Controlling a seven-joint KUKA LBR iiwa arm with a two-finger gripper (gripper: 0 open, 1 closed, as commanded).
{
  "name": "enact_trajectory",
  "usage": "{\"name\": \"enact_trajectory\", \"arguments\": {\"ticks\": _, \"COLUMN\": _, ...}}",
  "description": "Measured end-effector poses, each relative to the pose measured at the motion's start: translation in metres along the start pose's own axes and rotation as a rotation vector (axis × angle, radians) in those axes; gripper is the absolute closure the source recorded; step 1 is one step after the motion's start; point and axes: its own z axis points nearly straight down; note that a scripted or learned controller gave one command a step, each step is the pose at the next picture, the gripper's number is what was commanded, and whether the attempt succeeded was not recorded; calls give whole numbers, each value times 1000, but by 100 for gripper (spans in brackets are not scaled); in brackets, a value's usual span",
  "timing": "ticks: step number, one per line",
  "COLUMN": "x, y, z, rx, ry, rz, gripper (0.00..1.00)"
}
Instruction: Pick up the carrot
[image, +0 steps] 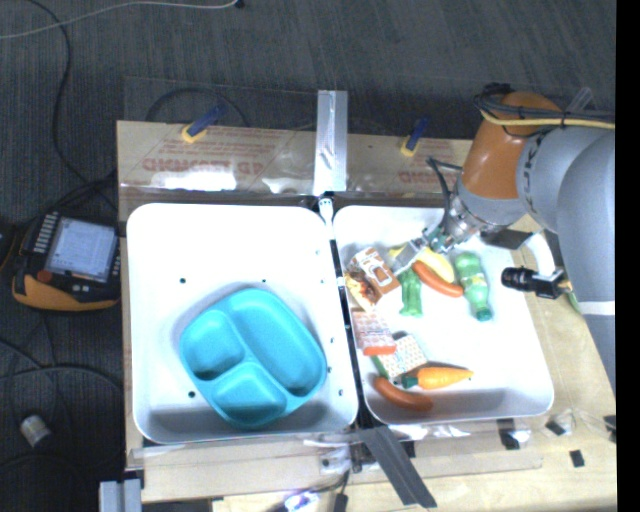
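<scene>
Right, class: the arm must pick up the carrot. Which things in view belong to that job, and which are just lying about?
Belongs to the job:
carrot
pincer

Just lying about:
blue tray
green bottle
red sausage
green pepper

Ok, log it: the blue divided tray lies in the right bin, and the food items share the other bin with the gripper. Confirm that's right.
Not quite. The camera view shows the blue divided tray in the left bin, not the right one. The food items, among them the carrot, do lie in the other bin, the right bin, where the gripper reaches in.
</scene>
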Motion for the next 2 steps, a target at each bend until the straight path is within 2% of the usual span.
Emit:
{"name": "enact_trajectory", "arguments": {"ticks": 1, "x": -34, "y": -9, "z": -89, "rx": 3, "ry": 8, "rz": -40, "gripper": 0}}
{"name": "enact_trajectory", "arguments": {"ticks": 2, "x": 40, "y": -42, "z": -60, "rx": 4, "ry": 12, "rz": -123, "gripper": 0}}
